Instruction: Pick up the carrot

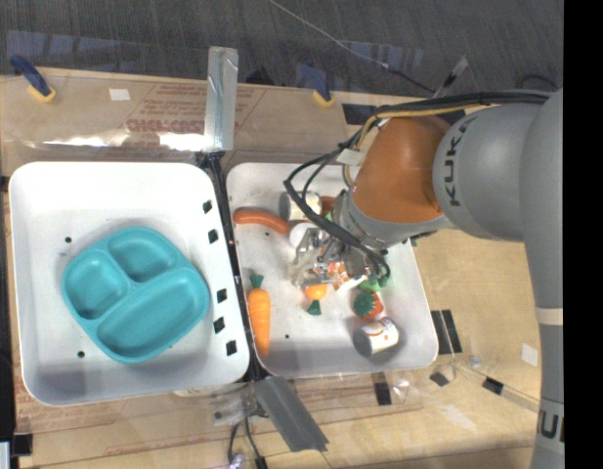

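Two shallow white bins side by side on a cardboard-covered table. In the left bin, a teal divided plate with three compartments, lying flat near the middle.

In the right bin, a scatter of small toy foods. Carrot lying lengthwise against the bin's left wall, near the front, orange body with green top pointing toward the back. Farther back along the same side, an orange-red sausage-shaped piece lying crosswise. Near the centre, a small orange piece with a green end. Toward the front right, a red-and-green strawberry-like piece and, just in front of it, a grey and white cylinder on its side.

Grey arm with orange band reaching in from the right, over the back half of the right bin, black cables looped around the wrist. Claw pointing down among the central clutter, just beside a small orange piece, well apart from the carrot at the left wall. Cannot tell how far open the claw stands, nor whether anything sits in it: metal parts and small objects overlap there. Carrot untouched, resting on the bin floor.
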Tool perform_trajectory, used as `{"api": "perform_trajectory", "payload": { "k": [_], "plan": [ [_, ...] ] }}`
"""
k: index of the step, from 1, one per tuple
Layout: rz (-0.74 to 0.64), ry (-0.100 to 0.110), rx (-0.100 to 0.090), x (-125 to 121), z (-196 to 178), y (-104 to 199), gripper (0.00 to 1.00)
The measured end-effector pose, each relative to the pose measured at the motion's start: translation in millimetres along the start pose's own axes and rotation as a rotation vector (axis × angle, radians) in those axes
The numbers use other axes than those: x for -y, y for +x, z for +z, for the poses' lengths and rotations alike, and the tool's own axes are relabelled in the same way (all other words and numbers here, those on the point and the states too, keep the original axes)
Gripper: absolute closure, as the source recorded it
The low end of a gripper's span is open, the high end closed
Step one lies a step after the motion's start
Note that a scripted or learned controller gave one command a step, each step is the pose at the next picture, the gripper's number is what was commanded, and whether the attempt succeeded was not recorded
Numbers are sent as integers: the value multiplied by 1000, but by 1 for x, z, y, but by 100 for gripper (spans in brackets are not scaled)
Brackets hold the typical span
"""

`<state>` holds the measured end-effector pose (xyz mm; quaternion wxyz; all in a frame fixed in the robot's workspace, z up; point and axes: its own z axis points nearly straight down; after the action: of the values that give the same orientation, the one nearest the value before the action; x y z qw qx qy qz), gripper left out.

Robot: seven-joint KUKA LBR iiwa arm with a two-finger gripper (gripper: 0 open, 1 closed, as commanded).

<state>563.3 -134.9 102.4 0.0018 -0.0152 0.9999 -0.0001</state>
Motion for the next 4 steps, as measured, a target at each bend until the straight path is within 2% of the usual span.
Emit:
{"api": "perform_trajectory", "payload": {
  "k": [1, 2, 3, 4],
  "plan": [
    [58, 1, 8, -51, -129, 21, 100],
    [78, 1, 5, -54, -196, 45, 100],
    [-198, -2, -7, -43, -74, 85, 100],
    [89, -1, -4, -20, 11, 46, 100]
  ]
}}
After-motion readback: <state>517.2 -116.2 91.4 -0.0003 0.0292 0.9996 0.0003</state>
